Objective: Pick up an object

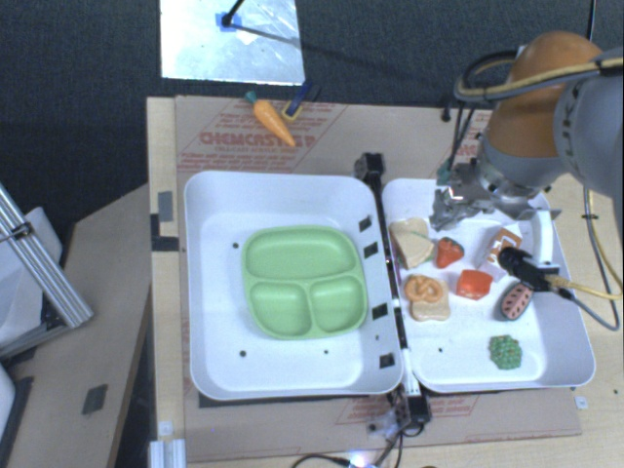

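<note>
The right bin (565,354) holds several toy foods: a tan bread slice (410,242), a red strawberry-like piece (448,253), an orange-red block (475,284), a tan pretzel-shaped piece (426,296), a dark oval piece (515,301) and a green broccoli-like piece (505,351). My gripper (450,210) hangs over the back of this bin, just above and behind the strawberry-like piece and to the right of the bread slice. I see nothing held in it.
The left bin (210,261) holds a green divided plate (302,281). A small brown and white box (504,243) and a black-tipped yellow cable (531,271) lie at the right bin's right side. An orange carrot (273,122) lies on the bench behind the bins.
</note>
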### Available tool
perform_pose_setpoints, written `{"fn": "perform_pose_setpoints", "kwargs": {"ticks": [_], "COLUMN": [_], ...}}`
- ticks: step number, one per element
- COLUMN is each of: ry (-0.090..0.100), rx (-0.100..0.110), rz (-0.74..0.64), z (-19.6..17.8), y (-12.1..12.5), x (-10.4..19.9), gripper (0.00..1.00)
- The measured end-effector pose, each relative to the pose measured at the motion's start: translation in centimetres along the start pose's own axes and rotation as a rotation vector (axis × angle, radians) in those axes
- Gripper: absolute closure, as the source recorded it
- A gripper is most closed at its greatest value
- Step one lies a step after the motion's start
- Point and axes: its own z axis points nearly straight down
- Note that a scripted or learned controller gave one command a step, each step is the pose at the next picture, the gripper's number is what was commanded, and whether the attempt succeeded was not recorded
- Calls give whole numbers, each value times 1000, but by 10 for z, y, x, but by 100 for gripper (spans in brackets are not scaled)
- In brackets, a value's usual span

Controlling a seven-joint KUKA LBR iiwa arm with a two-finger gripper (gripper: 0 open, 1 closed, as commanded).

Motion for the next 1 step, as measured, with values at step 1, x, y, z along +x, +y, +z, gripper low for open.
{"fn": "perform_pose_setpoints", "kwargs": {"ticks": [1], "ry": [0], "rx": [-2], "rz": [0], "z": [-8], "y": [-1], "x": [-8], "gripper": [100]}}
